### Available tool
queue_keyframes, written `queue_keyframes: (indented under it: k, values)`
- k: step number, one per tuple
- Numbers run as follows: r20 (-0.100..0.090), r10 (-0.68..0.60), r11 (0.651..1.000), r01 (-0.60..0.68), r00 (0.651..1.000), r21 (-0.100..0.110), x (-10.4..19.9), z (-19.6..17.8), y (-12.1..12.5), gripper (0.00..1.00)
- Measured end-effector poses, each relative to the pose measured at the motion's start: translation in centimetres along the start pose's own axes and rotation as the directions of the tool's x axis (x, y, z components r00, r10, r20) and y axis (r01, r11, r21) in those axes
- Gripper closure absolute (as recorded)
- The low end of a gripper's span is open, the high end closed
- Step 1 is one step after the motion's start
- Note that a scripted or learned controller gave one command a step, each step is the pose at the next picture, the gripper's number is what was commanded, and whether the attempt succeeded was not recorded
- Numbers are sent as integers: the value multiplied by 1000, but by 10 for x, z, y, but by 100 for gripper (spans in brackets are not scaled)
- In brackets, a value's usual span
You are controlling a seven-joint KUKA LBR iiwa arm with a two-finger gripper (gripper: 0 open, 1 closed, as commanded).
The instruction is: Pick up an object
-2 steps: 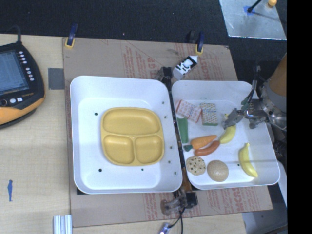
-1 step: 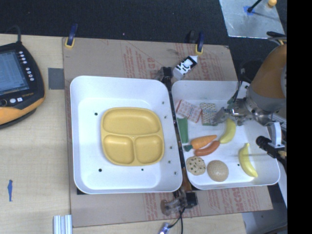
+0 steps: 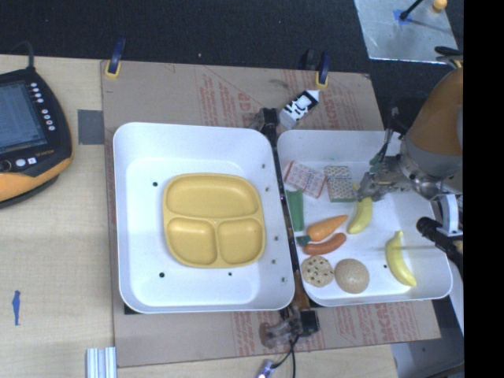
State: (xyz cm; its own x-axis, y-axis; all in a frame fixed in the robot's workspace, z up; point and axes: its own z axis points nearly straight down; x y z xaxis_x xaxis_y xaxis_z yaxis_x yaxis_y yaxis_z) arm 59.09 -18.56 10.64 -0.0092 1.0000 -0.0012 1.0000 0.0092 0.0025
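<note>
The right bin [image 3: 409,152] holds several toy foods. Among them are a pink wafer [image 3: 303,178], a checked cracker [image 3: 340,183], a green stick [image 3: 294,209], an orange carrot [image 3: 327,227] and a red sausage [image 3: 324,244]. Along its front lie a cookie [image 3: 316,270], a round bun [image 3: 351,275] and a yellow banana [image 3: 400,260]. A smaller yellow banana [image 3: 361,215] lies mid-bin. My gripper [image 3: 375,186] hangs low over the bin's upper right part, just above the top end of the small banana and right of the cracker. Nothing visibly hangs from it.
The left bin [image 3: 134,211] carries a yellow divided plate [image 3: 214,217]. A teach pendant [image 3: 27,132] lies at the bench's left edge. A black-and-white tag [image 3: 299,106] sits behind the bins, and clamps hold the cardboard underlay. The arm's body [image 3: 437,132] covers the right bin's far right corner.
</note>
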Motion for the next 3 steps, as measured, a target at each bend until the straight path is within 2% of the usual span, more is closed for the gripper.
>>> queue_keyframes:
  k: [1,2,3]
  values:
    - [-1,2,1000,-2,1000,6,45,-52,-33,100]
    - [-1,3,1000,-3,1000,7,44,-51,-34,0]
    - [-1,4,1000,-4,1000,9,41,15,-21,0]
